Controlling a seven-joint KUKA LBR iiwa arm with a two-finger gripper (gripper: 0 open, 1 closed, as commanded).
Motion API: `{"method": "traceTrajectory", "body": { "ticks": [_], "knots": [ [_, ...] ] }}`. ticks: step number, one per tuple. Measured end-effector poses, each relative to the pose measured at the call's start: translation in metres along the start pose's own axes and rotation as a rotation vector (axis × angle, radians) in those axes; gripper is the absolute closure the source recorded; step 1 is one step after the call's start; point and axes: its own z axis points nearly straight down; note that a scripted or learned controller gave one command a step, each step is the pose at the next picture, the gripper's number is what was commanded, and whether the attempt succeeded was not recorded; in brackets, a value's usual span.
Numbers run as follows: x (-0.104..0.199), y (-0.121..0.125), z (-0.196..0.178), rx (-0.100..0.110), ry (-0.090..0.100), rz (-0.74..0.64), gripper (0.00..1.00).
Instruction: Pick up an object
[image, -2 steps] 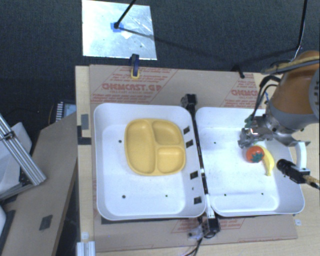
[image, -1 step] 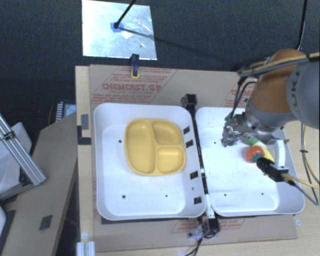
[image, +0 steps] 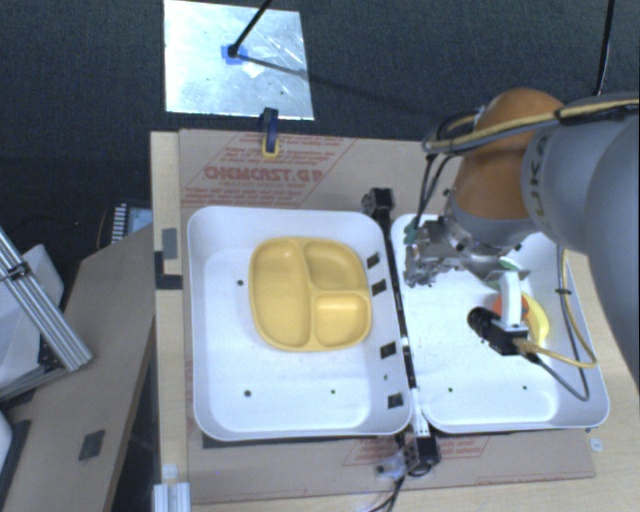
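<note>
My gripper (image: 421, 262) hangs low over the far left part of the right bin (image: 470, 400), close to the divider between the bins. No object shows under it or in it. A small yellow item (image: 539, 322) lies at the right side of that bin, with an orange-red piece (image: 496, 301) beside it; the wrist hardware partly hides both. A green sliver (image: 512, 266) peeks out just under the arm. A yellow divided plate (image: 308, 293) lies in the middle of the left bin (image: 225, 390).
The grey arm with its orange band (image: 500, 160) covers the far right of the right bin. A black divider strip (image: 392, 300) runs between the bins. Cardboard (image: 290, 170) lies under both, and a metal sheet (image: 238, 58) sits behind.
</note>
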Motion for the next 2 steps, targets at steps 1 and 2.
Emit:
{"method": "traceTrajectory", "body": {
  "ticks": [1, 2],
  "knots": [
    [0.047, 0.004, -0.012, -0.001, 0.000, 0.000, 1.00],
    [0.100, 0.020, -0.028, -0.003, 0.000, 0.001, 1.00]
  ]
}}
